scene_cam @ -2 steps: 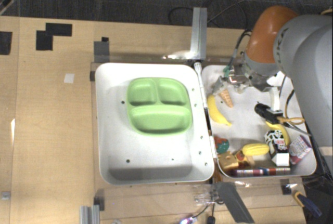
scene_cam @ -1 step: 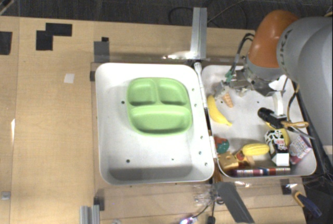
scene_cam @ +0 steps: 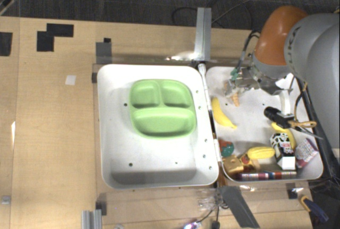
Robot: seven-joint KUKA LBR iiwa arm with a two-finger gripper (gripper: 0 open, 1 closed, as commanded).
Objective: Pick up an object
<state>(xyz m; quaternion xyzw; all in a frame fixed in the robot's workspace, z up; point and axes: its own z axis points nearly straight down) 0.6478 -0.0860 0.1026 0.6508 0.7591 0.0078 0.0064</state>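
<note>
White plastic formed both bins: the left bin (scene_cam: 114, 169) held a green divided plate (scene_cam: 161, 107), and my gripper (scene_cam: 236, 86) hung over the upper part of the right bin (scene_cam: 317, 167), just above and beside a yellow banana (scene_cam: 221, 115) lying near that bin's left wall. I could not tell how far my gripper was parted, and nothing could be seen in its grasp. Small items crowded the right bin's lower end, including a black-and-white cow toy (scene_cam: 282, 142) and a dark marker (scene_cam: 263, 175).
</note>
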